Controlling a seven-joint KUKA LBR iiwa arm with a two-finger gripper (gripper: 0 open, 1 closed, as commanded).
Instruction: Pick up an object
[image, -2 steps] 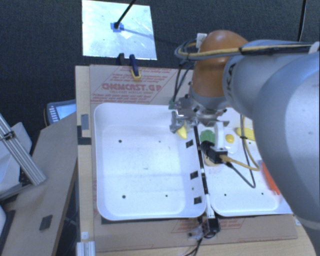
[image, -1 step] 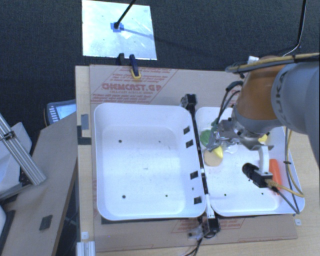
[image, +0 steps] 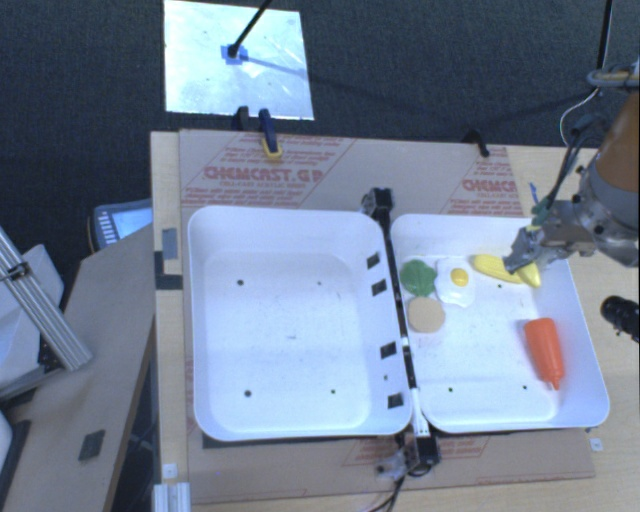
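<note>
The arm is reaching in from the right over the right bin (image: 590, 400), and its tool (image: 523, 258) is hanging low at the far right part of that bin, right at the yellow banana (image: 497, 267). The banana is lying on the bin floor with its left end sticking out toward the middle, while its right end is passing under the tool tip, so the two are reading as touching or very nearly so. Whether the tool is wide, narrow or closed on anything I cannot tell, since the dark tip is blurring into the banana from this slanted height. Judging by that, the step in hand is looking like the approach or the closing stage of a grasp on the banana, and nothing is showing as lifted off the floor yet. Near the divider, the green broccoli piece (image: 418, 276), the fried egg (image: 457, 283) just beside it and the tan round piece (image: 427, 316) in front of them are sitting in a loose cluster, apart from the tool. The orange carrot (image: 545, 349) is lying alone nearer the front right of the bin. The left bin (image: 200, 300) is sitting beside it on the worktop (image: 330, 160). The next move is calling for a firm closure across the banana's narrow body, then a straight lift, since a curved, smooth toy is likely to slip sideways.
</note>
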